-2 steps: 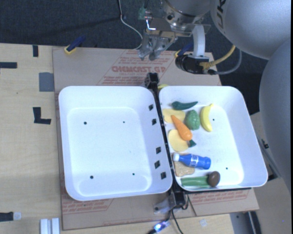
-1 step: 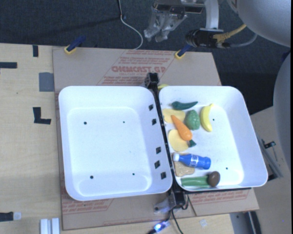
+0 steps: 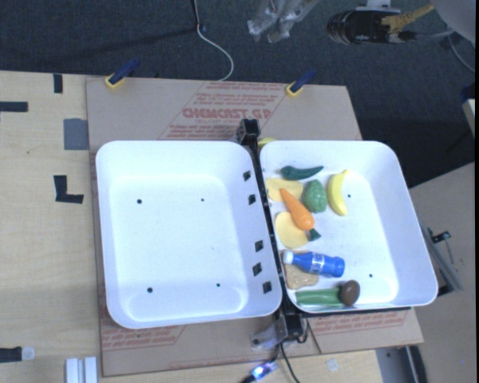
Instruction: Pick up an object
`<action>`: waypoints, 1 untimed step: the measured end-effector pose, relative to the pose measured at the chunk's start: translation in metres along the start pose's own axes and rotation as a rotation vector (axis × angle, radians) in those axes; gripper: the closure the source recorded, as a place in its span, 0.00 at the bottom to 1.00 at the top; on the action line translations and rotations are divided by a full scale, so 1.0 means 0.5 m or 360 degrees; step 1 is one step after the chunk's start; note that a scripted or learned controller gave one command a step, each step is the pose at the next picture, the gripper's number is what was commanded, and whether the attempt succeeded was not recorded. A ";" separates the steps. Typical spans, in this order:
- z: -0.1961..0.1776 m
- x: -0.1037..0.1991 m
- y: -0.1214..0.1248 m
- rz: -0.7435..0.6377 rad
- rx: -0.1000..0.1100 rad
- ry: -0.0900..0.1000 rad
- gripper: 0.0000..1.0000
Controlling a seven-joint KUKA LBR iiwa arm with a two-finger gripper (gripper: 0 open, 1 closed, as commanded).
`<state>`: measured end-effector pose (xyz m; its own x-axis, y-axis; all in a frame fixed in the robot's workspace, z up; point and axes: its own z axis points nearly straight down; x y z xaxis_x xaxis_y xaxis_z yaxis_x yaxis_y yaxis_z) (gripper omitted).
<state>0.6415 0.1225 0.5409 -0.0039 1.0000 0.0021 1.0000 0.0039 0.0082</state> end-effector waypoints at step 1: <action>0.419 0.071 -0.068 0.0000 0.0045 -0.0010 1.00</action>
<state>0.6093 0.1583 0.3310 -0.0036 1.0000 -0.0041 0.9998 0.0036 -0.0203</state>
